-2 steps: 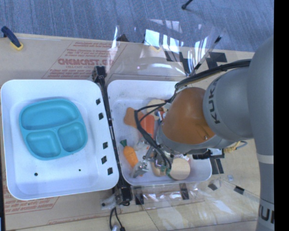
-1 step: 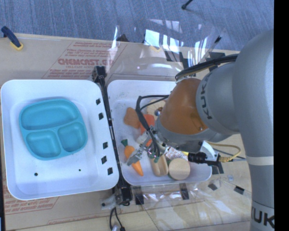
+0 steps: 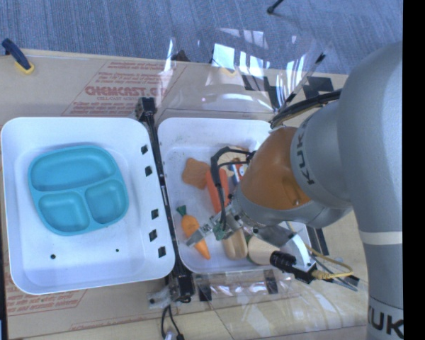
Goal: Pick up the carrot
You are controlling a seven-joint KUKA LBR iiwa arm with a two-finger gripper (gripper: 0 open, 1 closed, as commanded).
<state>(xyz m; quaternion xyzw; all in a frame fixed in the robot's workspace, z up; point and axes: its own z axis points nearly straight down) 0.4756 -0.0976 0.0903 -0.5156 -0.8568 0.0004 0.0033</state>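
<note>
Grey and bulky, the KUKA arm (image 3: 354, 140) reaches in from the right, its orange band (image 3: 269, 176) bent low over the right bin (image 3: 198, 129), likely so the wrist can come at the food from above. Black letters "KU" show on the arm, part of the maker's name. Under both bins lies a brown paper-faced sheet (image 3: 99, 94) printed in red with "CHEMCAST"; the smaller lines are too small to read. The left bin (image 3: 14, 190) holds a blue divided plate (image 3: 76, 188), well apart from the work. The gripper (image 3: 218, 229) hangs among the toy foods, and whether it is spread or closed cannot be told. The carrot (image 3: 190, 226), small with a green top, lies just beside it near the right bin's left wall, apparently not yet gripped. A beige bread-like piece (image 3: 234, 246) sits close by.
</note>
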